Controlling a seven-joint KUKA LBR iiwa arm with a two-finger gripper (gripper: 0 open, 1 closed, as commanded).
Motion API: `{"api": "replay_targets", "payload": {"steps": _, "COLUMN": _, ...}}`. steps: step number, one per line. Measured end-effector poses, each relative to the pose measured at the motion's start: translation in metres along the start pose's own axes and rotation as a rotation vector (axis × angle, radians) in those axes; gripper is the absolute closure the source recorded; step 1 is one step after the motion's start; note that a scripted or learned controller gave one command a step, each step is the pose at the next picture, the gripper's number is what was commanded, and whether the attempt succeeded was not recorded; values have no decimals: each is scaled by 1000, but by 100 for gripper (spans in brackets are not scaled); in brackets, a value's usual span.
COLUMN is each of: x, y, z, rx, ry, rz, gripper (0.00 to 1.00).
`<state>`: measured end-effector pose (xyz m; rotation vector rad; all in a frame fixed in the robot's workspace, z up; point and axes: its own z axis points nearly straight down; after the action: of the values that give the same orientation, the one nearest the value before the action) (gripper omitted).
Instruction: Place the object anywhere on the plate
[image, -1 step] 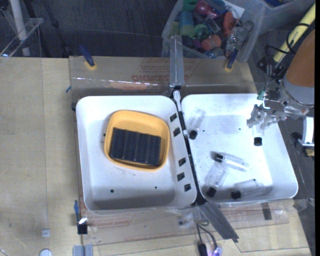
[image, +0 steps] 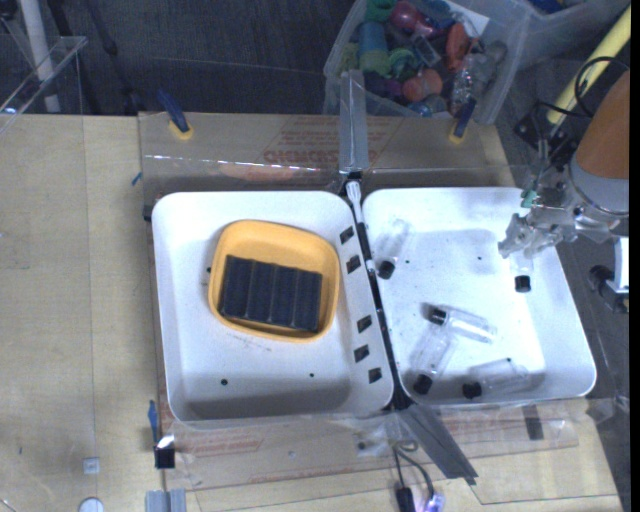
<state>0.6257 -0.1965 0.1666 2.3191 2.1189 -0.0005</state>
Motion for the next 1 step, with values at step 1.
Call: {"api": "replay_targets", "payload": {"steps": 1, "x": -3, "y": -17, "z": -7, "rx": 2, "ry": 2, "rz": -270, "gripper": 100}}
